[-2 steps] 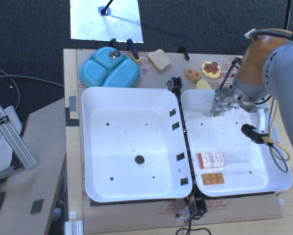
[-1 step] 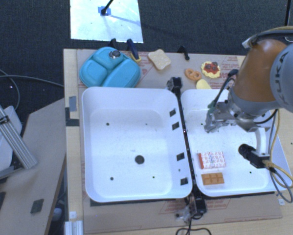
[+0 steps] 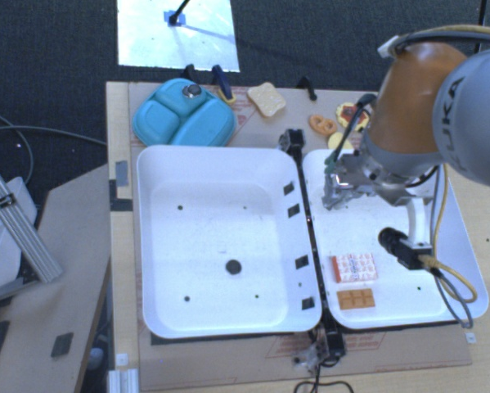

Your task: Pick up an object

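My gripper (image 3: 336, 193) hangs low over the upper left part of the right bin (image 3: 408, 305), under the grey arm with its orange band. Its metal fingers point down at the bin floor, and nothing shows between them. A red and white patterned packet (image 3: 355, 265) lies on the floor of the right bin below the gripper. Just under it sits a small brown waffle-like block (image 3: 357, 300). A small dark round object (image 3: 233, 266) rests near the middle of the left bin (image 3: 171, 318).
Behind the bins lie a blue lidded container (image 3: 184, 115), a toast-like piece (image 3: 267, 99), an orange pretzel shape (image 3: 322, 124) and a yellow-red item (image 3: 348, 115). Black clips line the divider (image 3: 298, 211) between the bins. A black cable (image 3: 441, 281) loops over the right bin.
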`<state>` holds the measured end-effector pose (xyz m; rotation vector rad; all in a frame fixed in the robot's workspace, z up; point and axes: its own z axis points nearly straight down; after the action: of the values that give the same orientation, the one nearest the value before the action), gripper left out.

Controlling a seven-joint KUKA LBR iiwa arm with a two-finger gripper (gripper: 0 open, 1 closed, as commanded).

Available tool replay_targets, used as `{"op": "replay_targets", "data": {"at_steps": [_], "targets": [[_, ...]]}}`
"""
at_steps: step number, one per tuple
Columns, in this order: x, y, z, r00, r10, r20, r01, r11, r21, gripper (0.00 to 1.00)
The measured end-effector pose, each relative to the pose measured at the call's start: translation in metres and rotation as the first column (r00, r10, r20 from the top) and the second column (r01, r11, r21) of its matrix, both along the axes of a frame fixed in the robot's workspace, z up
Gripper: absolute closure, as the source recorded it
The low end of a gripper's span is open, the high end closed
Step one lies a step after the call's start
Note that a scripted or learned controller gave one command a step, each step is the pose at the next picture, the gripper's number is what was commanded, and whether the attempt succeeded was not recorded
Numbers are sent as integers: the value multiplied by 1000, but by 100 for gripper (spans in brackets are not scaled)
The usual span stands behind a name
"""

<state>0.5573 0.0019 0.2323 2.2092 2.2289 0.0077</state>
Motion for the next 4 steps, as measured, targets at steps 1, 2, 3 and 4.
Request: {"op": "replay_targets", "data": {"at_steps": [1, 2, 3, 4], "targets": [[1, -3, 9, 1000, -4, 1, 4, 1000, 0, 100], [7, 60, -29, 1000, 0, -6, 0, 1000, 0, 100], [45, 18, -49, 1000, -11, -3, 11, 1000, -3, 100], [99, 17, 111, 1000, -3, 18, 3, 1000, -2, 100]]}}
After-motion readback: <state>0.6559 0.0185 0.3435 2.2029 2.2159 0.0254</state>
